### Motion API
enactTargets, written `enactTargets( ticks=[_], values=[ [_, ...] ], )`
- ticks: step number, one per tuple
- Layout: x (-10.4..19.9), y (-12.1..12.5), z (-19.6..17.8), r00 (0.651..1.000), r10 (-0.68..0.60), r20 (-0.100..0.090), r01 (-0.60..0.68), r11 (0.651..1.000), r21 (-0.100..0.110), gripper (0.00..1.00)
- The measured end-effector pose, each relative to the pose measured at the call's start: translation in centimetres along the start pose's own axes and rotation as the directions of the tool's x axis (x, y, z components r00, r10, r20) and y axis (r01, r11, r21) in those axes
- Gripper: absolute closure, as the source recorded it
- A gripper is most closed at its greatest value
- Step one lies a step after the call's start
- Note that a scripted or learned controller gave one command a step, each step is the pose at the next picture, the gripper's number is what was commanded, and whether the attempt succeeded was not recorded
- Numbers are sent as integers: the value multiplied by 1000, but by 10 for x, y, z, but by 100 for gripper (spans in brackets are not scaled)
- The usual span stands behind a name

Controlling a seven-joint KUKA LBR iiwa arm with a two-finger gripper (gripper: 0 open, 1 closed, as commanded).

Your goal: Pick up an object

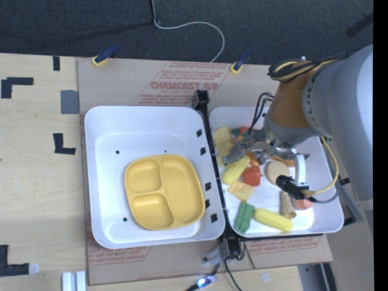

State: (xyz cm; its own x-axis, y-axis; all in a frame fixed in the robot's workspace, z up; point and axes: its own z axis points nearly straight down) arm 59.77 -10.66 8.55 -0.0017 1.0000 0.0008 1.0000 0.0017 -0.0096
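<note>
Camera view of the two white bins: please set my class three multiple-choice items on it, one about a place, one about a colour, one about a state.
1. Where does the yellow divided tray lie?
A. In the left bin
B. In the right bin
C. On the cardboard outside the bins

2. What colour is the band above the arm's wrist?
A. Blue
B. Orange
C. Green

3. How does the divided tray sit?
A. Stood on its edge
B. Flipped upside down
C. Flat, compartments facing up

Answers:
1. A: the tray rests on the floor of the left bin, while the toy foods, such as the corn cob, crowd the right bin.
2. B: the orange band sits between the grey arm and the gripper.
3. C: all three hollow compartments show from above.
</note>
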Motion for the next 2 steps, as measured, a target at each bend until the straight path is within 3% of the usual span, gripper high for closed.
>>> enactTargets(
  ticks=[1,2],
  values=[
    [0,0,1,1000,0,1,0,1000,-8,0],
    [1,0,-8,1000,-1,0,1,1000,-6,100]
  ],
)
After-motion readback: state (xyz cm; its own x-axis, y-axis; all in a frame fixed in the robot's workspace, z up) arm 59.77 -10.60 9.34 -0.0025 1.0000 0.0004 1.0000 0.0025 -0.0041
